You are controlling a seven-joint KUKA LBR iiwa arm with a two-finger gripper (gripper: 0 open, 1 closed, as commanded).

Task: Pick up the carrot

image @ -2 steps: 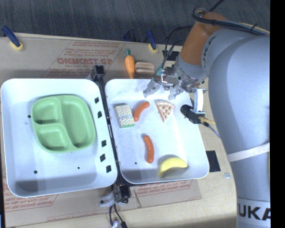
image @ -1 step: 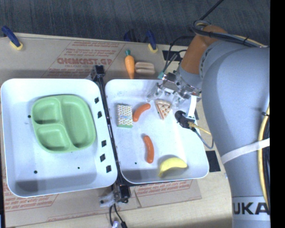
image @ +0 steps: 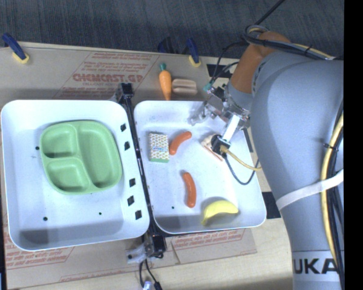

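Note:
The carrot (image: 164, 82), orange with a green top, lies on the cardboard just behind the right bin's (image: 169, 222) far rim, outside both bins. My gripper (image: 201, 113) hangs over the far right corner of the right bin, to the right of the carrot and a little nearer the front. It is apart from the carrot, and nothing shows in its grasp. The grey arm (image: 296, 138) covers the bench's right side.
A tan bun-like piece (image: 184, 87) lies right beside the carrot. The right bin holds a yellow-green block (image: 158, 147), two sausages (image: 180, 141) (image: 189, 188) and a banana (image: 219, 210). A green divided plate (image: 80, 156) sits in the left bin (image: 18, 210).

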